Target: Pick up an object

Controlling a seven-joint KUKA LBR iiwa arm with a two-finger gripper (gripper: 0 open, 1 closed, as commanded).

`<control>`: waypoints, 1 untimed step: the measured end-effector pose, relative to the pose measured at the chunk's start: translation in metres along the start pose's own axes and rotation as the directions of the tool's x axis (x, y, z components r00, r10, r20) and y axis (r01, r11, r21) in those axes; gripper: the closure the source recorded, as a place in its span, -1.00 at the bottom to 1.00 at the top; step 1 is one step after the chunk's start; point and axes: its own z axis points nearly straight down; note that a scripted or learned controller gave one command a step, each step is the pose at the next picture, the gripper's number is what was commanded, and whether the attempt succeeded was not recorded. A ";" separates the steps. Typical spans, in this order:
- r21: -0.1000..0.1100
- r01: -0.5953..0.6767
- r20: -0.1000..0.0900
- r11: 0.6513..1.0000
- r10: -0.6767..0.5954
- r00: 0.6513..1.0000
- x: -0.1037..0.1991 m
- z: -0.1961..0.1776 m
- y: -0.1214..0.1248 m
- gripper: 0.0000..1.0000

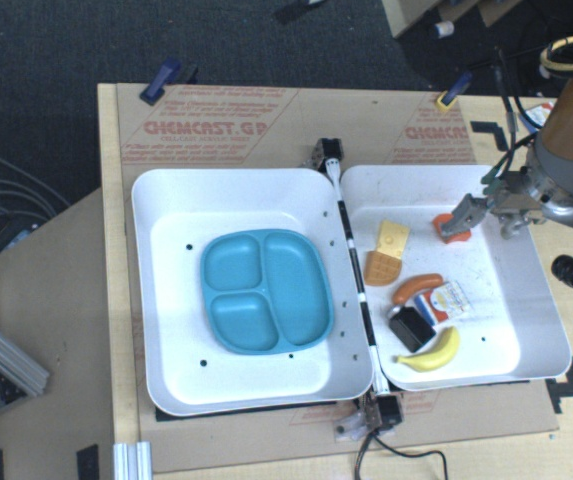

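Note:
The right bin (526,298) holds several small items. An orange-red piece (453,228) lies near its back. A pale yellow block (393,236) and a brown wedge (383,266) sit by the left wall. Further forward are a red sausage (418,287), a small printed packet (448,302), a black block (410,328) and a yellow banana (431,353). My gripper (488,222) hangs over the back right of this bin, open. Its left finger (471,209) stands just above the orange-red piece. Nothing is between the fingers.
A blue divided plate (266,290) lies in the middle of the left bin (166,208). A black ridge (351,268) separates the two bins. Cables and a dark mount crowd the back right beside the arm (571,148).

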 end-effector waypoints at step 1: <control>0.001 0.001 0.000 1.000 -0.001 1.000 0.004 0.129 0.045 -1.00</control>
